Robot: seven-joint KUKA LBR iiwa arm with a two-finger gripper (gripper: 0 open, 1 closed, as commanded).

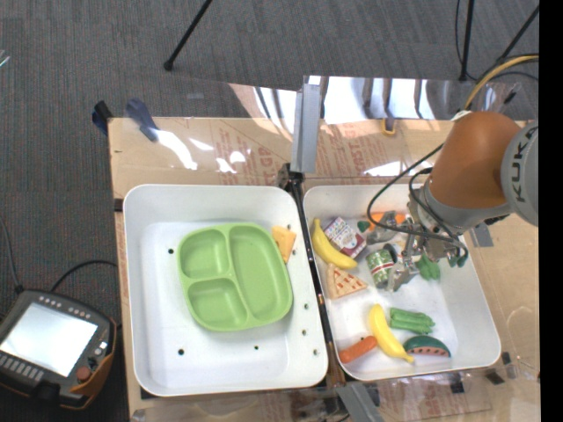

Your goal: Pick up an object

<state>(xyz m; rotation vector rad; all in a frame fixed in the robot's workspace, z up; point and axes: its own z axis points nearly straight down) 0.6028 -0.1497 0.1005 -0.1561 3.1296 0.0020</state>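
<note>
My gripper (403, 269) hangs low in the right bin (479, 310), under the grey wrist and its orange band. It sits right beside a small green can (381, 267), touching or nearly touching the can's right side. I cannot make out anything held in it. A green leafy piece (429, 269) lies just to its right. Left of the can are a yellow banana (331, 246), a purple-and-white packet (343, 231) and a pizza slice (346, 282).
Nearer the front of the right bin lie a second banana (385, 331), a green pod (411, 319), a watermelon slice (428, 347) and a carrot (358, 350). The left bin (149, 236) holds a green divided plate (235, 275) and an orange wedge (283, 240).
</note>
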